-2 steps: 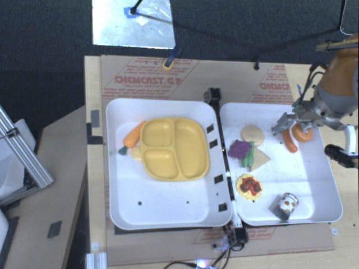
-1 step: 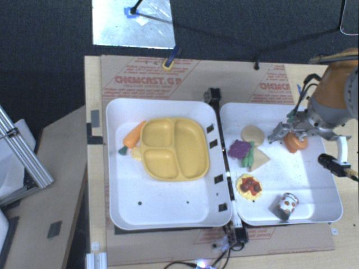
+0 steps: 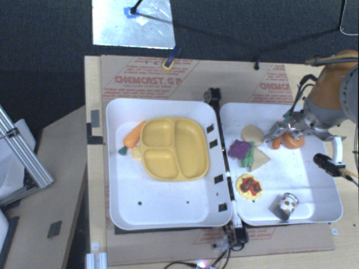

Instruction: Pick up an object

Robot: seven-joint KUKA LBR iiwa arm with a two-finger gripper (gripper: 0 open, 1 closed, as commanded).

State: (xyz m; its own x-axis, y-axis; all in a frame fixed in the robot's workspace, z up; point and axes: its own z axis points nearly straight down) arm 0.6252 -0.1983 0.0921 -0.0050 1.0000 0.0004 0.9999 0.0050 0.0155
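Orange toy piece (image 3: 291,140) under the gripper (image 3: 282,131) in the right bin (image 3: 314,198).
The gripper sits low over it at the bin's far side; whether it grips, I cannot tell.

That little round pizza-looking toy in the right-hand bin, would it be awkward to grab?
Probably somewhat. The small round yellow toy pizza with red topping lies flat on the right white bin floor, leaving fingers little edge. It looks like light, rigid plastic, so it may slide when nudged. Flat as it lies, it shouldn't roll.
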